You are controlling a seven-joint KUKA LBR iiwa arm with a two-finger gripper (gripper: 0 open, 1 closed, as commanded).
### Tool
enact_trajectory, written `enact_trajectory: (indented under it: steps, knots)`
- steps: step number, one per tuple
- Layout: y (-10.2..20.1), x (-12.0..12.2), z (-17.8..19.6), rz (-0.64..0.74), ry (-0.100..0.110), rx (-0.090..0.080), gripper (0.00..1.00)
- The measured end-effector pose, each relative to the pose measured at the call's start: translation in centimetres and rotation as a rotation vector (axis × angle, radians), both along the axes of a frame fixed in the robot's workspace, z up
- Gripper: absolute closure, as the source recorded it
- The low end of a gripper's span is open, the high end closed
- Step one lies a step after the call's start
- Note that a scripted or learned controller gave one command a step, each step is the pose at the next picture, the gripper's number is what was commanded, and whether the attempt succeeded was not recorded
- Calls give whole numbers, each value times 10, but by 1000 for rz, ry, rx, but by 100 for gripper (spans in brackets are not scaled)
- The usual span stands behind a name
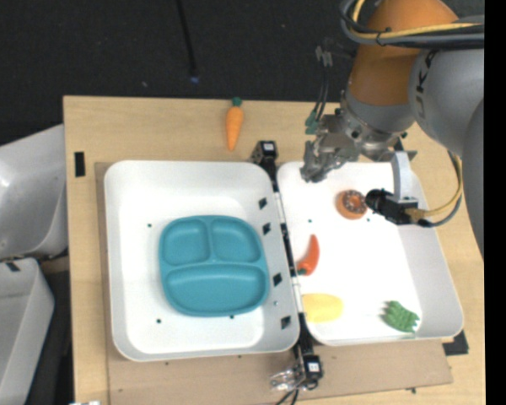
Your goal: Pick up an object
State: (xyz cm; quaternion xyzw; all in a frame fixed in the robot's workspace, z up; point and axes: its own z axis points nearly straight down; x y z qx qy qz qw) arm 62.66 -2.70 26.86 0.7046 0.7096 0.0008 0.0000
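My gripper (314,169) hangs over the far left corner of the right bin (422,264), under the grey arm with its orange band. Nothing shows between its fingers. In that bin lie a round brown and orange piece (351,204), a red chili pepper (309,255), a yellow piece (322,307) and a green leafy piece (400,316). The round piece sits a short way to the right of and nearer than the gripper. The chili lies further toward the front, by the bin's left wall.
The left bin (135,310) holds a blue divided plate (212,265). A toy carrot (234,124) lies on the wooden bench behind the bins. A black clip (265,152) sits at the far junction of the bins. A black cable fitting (391,206) hangs over the right bin.
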Motion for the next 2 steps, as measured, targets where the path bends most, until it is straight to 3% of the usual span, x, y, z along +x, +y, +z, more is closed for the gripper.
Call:
enact_trajectory:
  steps: [1,2]
  knots:
    - [49,18,4,0,-2,0,100]
    - [101,27,-15,-1,0,-1,100]
